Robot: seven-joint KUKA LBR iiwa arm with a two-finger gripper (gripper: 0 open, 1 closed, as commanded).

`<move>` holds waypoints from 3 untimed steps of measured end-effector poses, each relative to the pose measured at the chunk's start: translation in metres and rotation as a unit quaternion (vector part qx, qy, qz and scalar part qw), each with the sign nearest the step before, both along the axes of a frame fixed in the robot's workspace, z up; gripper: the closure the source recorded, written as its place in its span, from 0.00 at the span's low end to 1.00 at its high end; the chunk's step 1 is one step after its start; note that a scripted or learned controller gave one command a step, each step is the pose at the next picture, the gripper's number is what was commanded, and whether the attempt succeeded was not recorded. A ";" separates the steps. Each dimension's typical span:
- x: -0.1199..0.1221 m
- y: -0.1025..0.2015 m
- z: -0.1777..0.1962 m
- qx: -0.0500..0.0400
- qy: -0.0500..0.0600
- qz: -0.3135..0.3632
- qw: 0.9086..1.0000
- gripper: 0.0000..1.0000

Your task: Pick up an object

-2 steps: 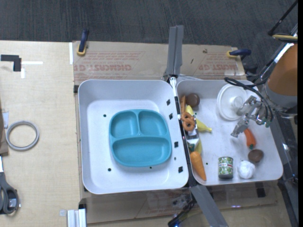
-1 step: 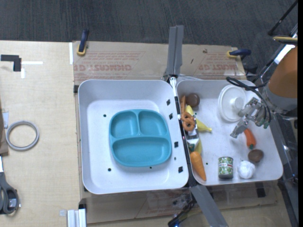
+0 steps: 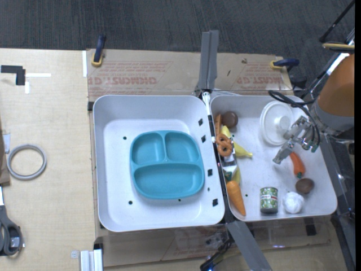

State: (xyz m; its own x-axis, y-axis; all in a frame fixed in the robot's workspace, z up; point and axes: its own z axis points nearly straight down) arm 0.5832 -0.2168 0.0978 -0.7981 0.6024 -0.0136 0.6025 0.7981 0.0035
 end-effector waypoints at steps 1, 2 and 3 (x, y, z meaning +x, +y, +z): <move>-0.007 0.009 0.000 0.000 -0.001 -0.009 1.000 0.00; -0.012 0.020 0.000 0.001 -0.001 -0.023 1.000 0.00; -0.029 0.019 0.000 0.003 -0.002 -0.101 0.995 0.00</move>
